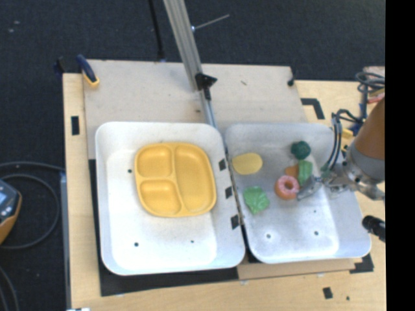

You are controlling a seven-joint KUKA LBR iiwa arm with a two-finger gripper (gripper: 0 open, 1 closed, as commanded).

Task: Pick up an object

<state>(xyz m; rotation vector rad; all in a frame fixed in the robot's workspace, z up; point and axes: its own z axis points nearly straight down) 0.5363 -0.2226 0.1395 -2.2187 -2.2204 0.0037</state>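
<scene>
Objects for picking lay clustered in the right bin, most of them just ahead of the gripper, which reached in low from the bin's right side. Closest to the fingertips was a pink ring, touching them or nearly so. Just behind the ring and beside the fingers stood a green upright piece with something orange pressed against it. A dark green round piece sat a little beyond those, farther up the bin. Well past the ring from the fingers lay a light green lump and a flat yellow disc. The left bin held a yellow divided plate, well apart from the gripper.

Whether the fingers were open or closed could not be told; they showed as a small grey blur, and nothing was visibly between them.

The likely target seemed to be the pink ring, and the risks came from crowding. A closing finger might catch the green upright piece along with the ring, or push the ring away toward the light green lump instead of trapping it. The ring's rounded rim could also squirt out of a shallow pinch. Coming in this low, the fingertips might scrape the bin floor and stall.
</scene>
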